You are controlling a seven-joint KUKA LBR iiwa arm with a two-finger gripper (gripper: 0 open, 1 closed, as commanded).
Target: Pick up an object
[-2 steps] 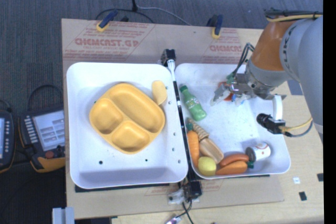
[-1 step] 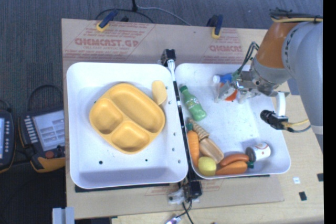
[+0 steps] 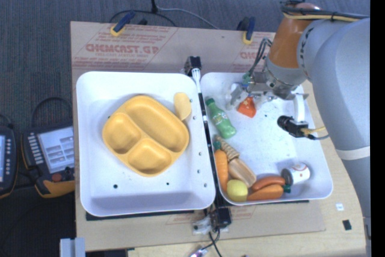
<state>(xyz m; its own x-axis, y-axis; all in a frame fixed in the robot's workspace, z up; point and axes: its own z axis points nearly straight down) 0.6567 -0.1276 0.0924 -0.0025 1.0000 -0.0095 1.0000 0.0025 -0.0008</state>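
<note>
Orange-red item (image 3: 246, 107) sits just beside the hand (image 3: 243, 95) in the right bin (image 3: 319, 171); hand state cannot be determined.

Claw (image 3: 245, 95) over orange wedge (image 3: 247, 108), right bin (image 3: 313, 159).

Yellow tray (image 3: 146, 135) (green bottle (image 3: 221, 118))

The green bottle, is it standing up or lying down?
Lying down. The green bottle rests on its side on the floor of the right bin, with its whole length showing, white cap end toward the back, near the wall between the bins.
</note>
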